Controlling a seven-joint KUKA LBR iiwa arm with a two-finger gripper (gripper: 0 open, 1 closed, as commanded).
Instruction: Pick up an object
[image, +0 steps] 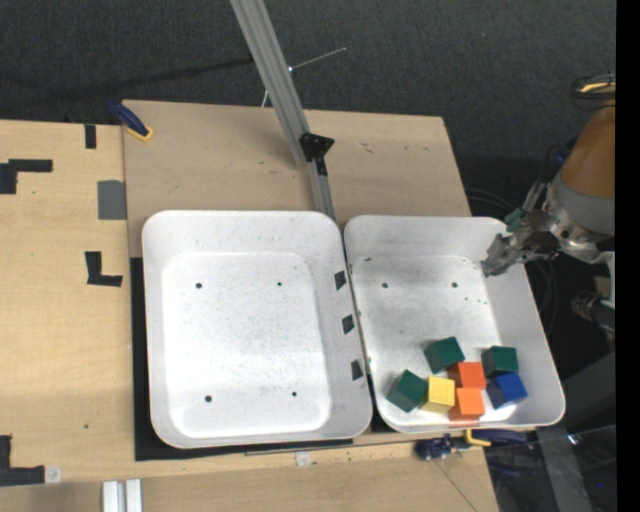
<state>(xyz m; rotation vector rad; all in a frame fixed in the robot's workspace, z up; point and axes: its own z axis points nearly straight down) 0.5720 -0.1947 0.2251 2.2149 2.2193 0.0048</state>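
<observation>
- Two white bins sat side by side: left bin (245, 325) and right bin (420, 290), its upper half open floor.
- Gripper (497, 258) hung over the right bin's 2 o'clock rim; finger state unclear.
- Coloured blocks (458, 380), green, orange, yellow, blue, clustered at that bin's 5 o'clock corner.

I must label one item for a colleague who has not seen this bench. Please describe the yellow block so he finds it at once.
Look at the right bin of the two white bins, in its near corner where the coloured blocks cluster. The yellow block lies in the front row, between a green block and an orange block. It is the only yellow one.
</observation>
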